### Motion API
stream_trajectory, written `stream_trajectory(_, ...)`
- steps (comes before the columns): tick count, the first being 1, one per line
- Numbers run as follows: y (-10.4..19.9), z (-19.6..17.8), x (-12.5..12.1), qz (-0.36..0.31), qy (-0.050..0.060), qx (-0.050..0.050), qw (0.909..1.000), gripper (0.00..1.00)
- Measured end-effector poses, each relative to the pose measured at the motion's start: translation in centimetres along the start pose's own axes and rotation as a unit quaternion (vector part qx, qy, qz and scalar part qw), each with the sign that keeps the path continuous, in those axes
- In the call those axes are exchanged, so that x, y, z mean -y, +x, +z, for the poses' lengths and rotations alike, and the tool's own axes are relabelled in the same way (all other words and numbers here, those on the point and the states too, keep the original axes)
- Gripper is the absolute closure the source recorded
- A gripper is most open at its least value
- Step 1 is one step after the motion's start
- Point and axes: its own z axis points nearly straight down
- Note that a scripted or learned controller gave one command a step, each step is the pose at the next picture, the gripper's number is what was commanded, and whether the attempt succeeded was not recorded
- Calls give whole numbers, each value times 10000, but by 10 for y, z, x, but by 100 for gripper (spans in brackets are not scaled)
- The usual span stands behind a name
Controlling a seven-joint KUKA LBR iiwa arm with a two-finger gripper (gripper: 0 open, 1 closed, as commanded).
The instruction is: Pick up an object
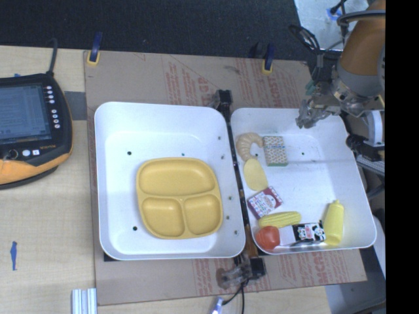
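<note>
The jaws [308, 120] hang over the right bin's [347, 175] one o'clock corner; I cannot tell their spread. Nothing is picked yet. Candidates lie toward seven o'clock: box [275, 150], shrimp [249, 144], corn [279, 219], yellow bottle [333, 222].

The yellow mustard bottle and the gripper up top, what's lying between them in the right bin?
Nothing: in the camera view, bare white bin floor runs from the gripper down to the yellow mustard bottle. The other items lie farther left.

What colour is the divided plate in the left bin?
Yellow: the three-compartment plastic plate, clearest in the camera view.
</note>
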Motion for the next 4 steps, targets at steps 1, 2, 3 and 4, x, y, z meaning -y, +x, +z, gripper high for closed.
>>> stream_trajectory(1, 72, -67, 51, 12, -3, -6, 10000, 100)
stream_trajectory(2, 71, -66, 51, 15, 5, -4, 10000, 0)
stream_trajectory(3, 42, 5, 5, 19, 10, 12, 10000, 0)
stream_trajectory(4, 47, 15, 0, 11, 6, 9, 10000, 0)
